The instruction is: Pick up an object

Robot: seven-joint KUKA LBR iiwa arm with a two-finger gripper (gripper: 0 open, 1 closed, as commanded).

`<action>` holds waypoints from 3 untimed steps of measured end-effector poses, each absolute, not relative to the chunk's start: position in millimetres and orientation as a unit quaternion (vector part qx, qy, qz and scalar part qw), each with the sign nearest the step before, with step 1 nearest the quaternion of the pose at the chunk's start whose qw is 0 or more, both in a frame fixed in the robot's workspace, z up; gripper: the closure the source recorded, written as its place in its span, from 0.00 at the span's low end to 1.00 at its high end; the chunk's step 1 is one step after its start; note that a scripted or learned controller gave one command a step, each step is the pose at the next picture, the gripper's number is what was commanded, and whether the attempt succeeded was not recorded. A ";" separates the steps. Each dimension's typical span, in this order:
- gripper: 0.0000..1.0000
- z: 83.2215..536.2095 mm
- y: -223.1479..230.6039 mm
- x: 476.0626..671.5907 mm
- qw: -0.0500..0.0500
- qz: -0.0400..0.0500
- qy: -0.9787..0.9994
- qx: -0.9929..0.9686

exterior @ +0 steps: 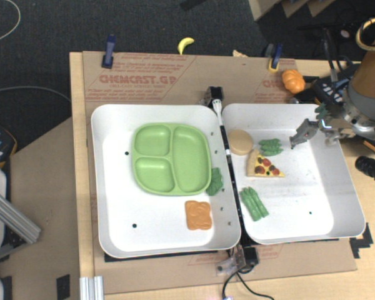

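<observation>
My gripper (317,135) hangs over the upper right part of the right bin (325,220). Its fingers (302,134) are spread open with nothing between them. Just left of it lies a green leafy piece (270,146). Below that is a pizza slice (264,167), and a tan round bun (240,142) sits by the bin's left wall. A bundle of green beans (254,203) lies lower down. In the left bin (112,230) are a green divided plate (172,159), an orange waffle piece (199,215) and a small green vegetable (215,180).
The arm (365,99) comes in over the bench's right edge. An orange toy fruit (293,80) sits on the board behind the right bin. Blue clamps (109,51) hold the board's back edge, and a yellow banana (185,44) lies behind it.
</observation>
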State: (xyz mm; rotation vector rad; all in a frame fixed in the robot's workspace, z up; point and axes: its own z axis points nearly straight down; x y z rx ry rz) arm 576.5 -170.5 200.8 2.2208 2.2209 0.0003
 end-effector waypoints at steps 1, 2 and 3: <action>0.00 263.9 -137.2 502.3 0.000 0.001 0.708 0.707; 0.00 136.2 -123.6 542.4 -0.005 -0.002 0.708 0.706; 0.00 81.4 -118.4 483.8 -0.004 -0.002 0.706 0.708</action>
